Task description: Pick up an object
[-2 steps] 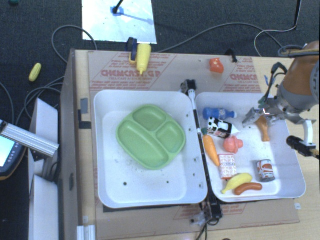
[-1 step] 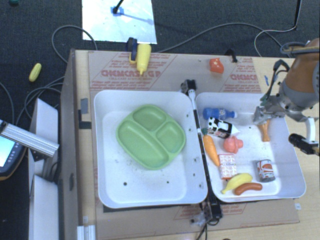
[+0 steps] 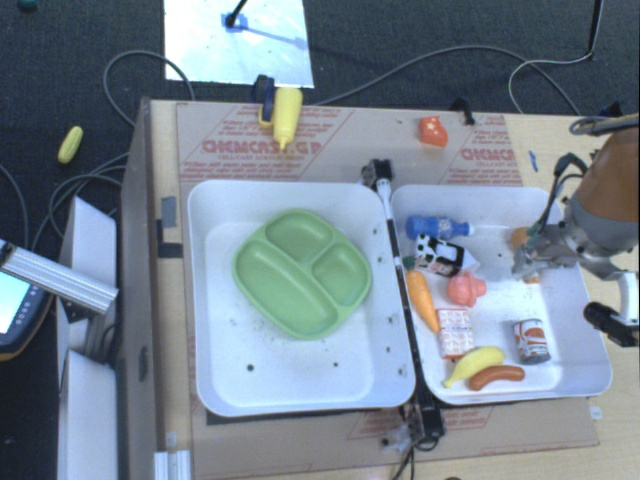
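Note:
The right bin [image 3: 590, 368] holds several small toys. They include a blue bottle [image 3: 437, 227], a black-and-white cow [image 3: 438, 256], a carrot [image 3: 422, 300], a pink lump [image 3: 465, 290], a red-and-white box [image 3: 454, 332], a banana [image 3: 473, 364], a sausage [image 3: 497, 375] and a small can [image 3: 531, 341]. My gripper [image 3: 530, 264] hangs low over the right side of this bin, just below a small orange object [image 3: 519, 236] at the bin's far right. The can lies a little toward the front of the gripper.
The left bin [image 3: 215, 368] carries a green divided plate [image 3: 302, 272]. On the bench behind the bins lie a yellow bottle [image 3: 285, 114] and a small orange toy [image 3: 432, 132]. Cables run across the floor behind the bench.

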Controlling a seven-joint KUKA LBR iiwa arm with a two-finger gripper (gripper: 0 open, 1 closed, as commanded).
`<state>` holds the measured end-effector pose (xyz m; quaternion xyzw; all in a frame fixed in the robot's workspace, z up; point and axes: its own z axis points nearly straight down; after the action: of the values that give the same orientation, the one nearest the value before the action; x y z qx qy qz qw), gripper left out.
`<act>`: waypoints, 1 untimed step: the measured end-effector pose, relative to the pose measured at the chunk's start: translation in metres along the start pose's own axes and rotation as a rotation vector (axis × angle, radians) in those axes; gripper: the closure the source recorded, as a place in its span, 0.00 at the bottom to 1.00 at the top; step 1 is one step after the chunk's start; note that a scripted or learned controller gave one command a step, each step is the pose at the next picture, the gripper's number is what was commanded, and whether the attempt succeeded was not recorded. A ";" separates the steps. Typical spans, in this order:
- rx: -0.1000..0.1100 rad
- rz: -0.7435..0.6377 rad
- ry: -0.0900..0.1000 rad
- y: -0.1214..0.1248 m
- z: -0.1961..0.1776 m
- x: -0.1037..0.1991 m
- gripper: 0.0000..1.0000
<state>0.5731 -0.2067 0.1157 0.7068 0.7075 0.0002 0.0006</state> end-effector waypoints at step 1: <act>-0.001 0.000 0.000 0.000 0.000 0.000 0.00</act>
<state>0.5733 -0.2066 0.1159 0.7066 0.7076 0.0004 0.0008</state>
